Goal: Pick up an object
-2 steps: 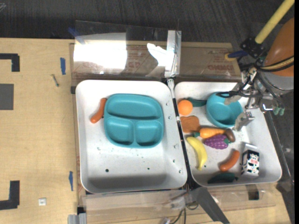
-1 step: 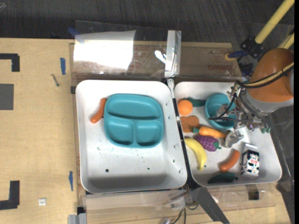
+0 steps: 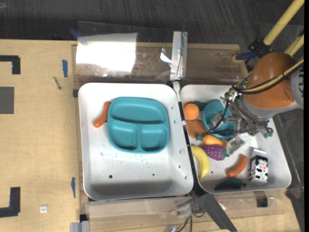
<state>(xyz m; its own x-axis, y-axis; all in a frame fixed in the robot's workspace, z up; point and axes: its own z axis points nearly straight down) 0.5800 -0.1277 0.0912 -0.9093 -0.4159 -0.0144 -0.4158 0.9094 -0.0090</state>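
The purple grape cluster (image 3: 216, 152) lies mid-way in the right bin (image 3: 282, 175), touching a small orange piece (image 3: 213, 140) and close to the banana (image 3: 203, 162). It looks like light, hard, bumpy plastic, likely to roll; a pinch across its narrow middle seems best. The jaws (image 3: 235, 141) hang just beside it, toward its upper right, and how far apart they stand cannot be told. A teal bowl (image 3: 213, 116) sits behind.

A tan wooden bench (image 3: 34, 129) stands on dark grey floor (image 3: 145, 4).
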